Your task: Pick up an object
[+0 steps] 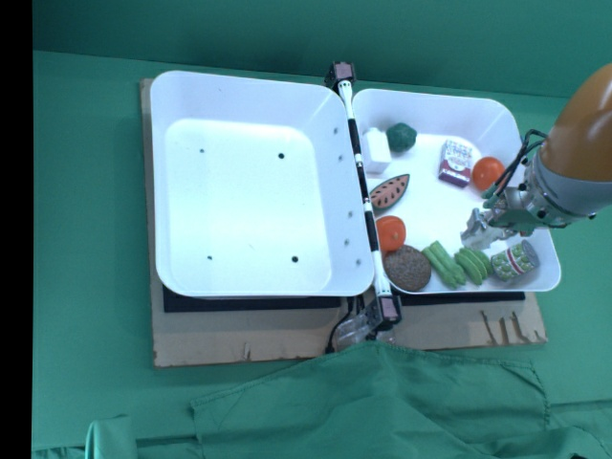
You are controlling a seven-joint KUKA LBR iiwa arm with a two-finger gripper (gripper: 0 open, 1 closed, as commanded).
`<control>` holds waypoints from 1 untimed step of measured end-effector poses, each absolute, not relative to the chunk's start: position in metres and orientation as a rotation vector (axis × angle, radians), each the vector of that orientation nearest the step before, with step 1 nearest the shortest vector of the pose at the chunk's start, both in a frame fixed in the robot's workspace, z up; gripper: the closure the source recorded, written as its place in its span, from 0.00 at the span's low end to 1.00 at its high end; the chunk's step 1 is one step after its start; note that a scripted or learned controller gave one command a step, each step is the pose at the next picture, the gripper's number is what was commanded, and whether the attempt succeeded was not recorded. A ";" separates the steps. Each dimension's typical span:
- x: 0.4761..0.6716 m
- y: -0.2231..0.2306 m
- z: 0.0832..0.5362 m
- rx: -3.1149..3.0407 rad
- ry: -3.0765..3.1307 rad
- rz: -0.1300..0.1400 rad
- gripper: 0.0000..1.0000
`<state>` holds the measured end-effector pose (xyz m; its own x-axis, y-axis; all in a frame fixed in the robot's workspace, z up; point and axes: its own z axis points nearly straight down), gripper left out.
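Note:
The right bin [430, 105] holds several small items: a white block [375, 148], a dark green lump [402, 137], a red-and-white packet [456, 162], an orange-red ball [488, 172], a watermelon slice [389, 191], an orange ball [390, 232], a brown round patty [408, 268], green pods [444, 263], a green leafy piece [472, 264] and a small can [513, 261]. My gripper [481, 230] hangs over the right part of this bin, just above the leafy piece and the can, below the orange-red ball.
The left bin [172, 161] sits beside it, with a black-and-white divider rail [358, 175] between them. Both rest on a brown board [239, 338]. A green cloth [382, 404] is bunched at the front.

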<state>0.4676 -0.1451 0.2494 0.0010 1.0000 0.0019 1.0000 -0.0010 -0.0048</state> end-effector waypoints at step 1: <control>0.467 -0.190 0.260 -2.235 -2.218 0.000 1.00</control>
